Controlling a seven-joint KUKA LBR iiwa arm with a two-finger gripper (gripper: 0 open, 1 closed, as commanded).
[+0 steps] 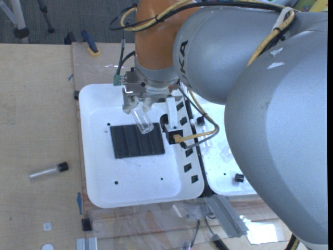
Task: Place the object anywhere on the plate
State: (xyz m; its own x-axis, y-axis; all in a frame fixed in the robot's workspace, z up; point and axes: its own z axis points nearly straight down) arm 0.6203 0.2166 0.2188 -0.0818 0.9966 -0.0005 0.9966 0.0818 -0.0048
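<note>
Camera view: the grey arm (250, 82) enters from the right and covers most of the right-hand side of the scene, with its orange band (156, 30) sitting above the wrist. Yellow and black cables run over the band and along the arm.

The gripper (141, 120) points down over the left white bin (99, 186), at the upper edge of a dark ribbed plate (136, 141) that lies flat on the bin floor. The fingers (143, 123) look translucent, and their tips reach the top right part of the plate. From where I stand, I cannot tell whether the gripper is released or clenched, and no item can be made out between its tips.

The object of the task cannot be identified with certainty. A small clear cylinder with a black cap (48, 171) lies on its side on the bench surface (36, 103), outside the left bin and well apart from the plate, to the left of it.

The right white bin (221, 184) lies mostly under the arm. A small dark item (239, 178) rests on its visible floor, near the lower edge of the arm.

A black strip with white markings (184, 139) runs between the two bins. A blue-handled item (89, 42) lies on the bench beyond the left bin, near the top left corner.
</note>
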